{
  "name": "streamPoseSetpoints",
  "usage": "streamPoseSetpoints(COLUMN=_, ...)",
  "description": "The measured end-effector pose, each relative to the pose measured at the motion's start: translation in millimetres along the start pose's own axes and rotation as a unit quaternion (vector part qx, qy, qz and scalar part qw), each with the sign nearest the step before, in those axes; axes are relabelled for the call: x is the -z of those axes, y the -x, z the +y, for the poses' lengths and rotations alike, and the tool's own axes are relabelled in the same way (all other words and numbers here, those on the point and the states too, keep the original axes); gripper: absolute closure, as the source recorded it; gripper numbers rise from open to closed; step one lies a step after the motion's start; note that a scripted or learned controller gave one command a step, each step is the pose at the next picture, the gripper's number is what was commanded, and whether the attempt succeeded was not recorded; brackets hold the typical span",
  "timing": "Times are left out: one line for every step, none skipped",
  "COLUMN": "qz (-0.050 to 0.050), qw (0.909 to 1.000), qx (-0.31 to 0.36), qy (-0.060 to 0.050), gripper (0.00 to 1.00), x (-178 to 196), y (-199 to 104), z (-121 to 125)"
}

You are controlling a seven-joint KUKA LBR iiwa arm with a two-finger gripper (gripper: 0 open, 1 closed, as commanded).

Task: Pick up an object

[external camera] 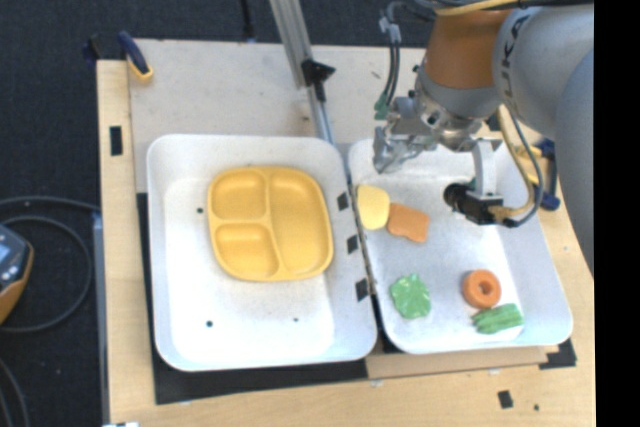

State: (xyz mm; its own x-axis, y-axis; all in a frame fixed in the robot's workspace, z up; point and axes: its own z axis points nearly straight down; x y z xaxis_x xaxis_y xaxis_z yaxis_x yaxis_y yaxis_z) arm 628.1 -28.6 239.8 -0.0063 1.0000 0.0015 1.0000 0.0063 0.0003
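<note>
Camera view: fixed above, looking down at a slant on a bench (200, 85) with two shallow white bins side by side
Arm: grey arm (545, 45) with its orange band enters from the right and bends down over the far part of the right bin (545, 285)
Gripper (392, 158): hangs at the far left corner of the right bin, just above the bin floor as far as the slant lets me judge; whether its tips are apart or together I cannot tell at this size, and nothing shows between them
Nearest thing: yellow piece (373, 207) lies against the dividing wall, just in front of the gripper, untouched
Beside it: orange wedge (408, 223) touches or nearly touches the yellow piece on its right
Other candidates: green leafy piece (410, 296), orange ring (482, 289) and green pod (497, 318) lie toward the near side of the right bin, well apart from the gripper
Left bin (180, 315): holds a yellow divided plate (270, 222), lying flat
Done so far: by my reading only the approach; every object rests on a bin floor
Left to do: descend on one object, likely the yellow piece, close on it and lift it clear
Risk: the yellow piece sits tight to the wall and to the orange wedge, so a clean grip may be hard
</note>
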Motion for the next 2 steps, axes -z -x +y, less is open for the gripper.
streamPoseSetpoints(qz=0.0, qw=1.0, qx=0.0, qy=-0.001, gripper=1.0, x=-4, y=-51, z=-30)
streamPoseSetpoints(qz=0.0, qw=1.0, qx=0.0, qy=-0.001, gripper=1.0, x=-12, y=-99, z=-53)
